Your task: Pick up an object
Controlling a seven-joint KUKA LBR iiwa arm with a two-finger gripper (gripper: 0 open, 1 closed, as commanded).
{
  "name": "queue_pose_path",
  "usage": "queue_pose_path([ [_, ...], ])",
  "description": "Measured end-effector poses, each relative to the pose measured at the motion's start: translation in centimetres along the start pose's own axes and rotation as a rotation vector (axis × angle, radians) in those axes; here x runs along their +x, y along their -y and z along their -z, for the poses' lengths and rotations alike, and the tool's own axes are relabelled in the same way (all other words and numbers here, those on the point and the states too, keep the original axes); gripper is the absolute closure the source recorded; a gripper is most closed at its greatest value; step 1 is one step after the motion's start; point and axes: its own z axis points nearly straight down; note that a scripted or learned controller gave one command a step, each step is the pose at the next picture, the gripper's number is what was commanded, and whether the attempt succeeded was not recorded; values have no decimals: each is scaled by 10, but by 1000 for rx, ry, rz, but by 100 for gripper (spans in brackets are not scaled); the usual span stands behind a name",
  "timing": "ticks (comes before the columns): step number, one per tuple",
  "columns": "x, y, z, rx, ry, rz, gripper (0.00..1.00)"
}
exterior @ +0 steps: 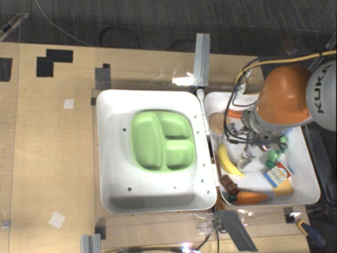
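Note:
The right bin (310,181) holds several small items. A yellow banana (227,161) lies near its left wall, an orange carrot (251,197) and a brown block (228,185) at its front. A tan round piece (216,122) sits at the back left. A green item (274,155), a small printed carton (276,173) and a yellow block (284,189) lie on the right. My gripper (247,156) hangs low over the bin's middle, just right of the banana, under the orange-banded wrist (283,95). Nothing shows between its fingers.
The left bin (113,186) carries a green divided plate (161,139) in its middle. A metal post (201,59) stands behind the seam between the bins. Cables loop beside the wrist over the right bin's back. Bare wooden bench lies to the left.

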Motion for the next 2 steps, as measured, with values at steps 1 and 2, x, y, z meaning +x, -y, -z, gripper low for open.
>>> queue_pose_path([
  [1,24,91,13,2,-5,-203,0],
  [2,53,85,-1,2,-1,-219,0],
])
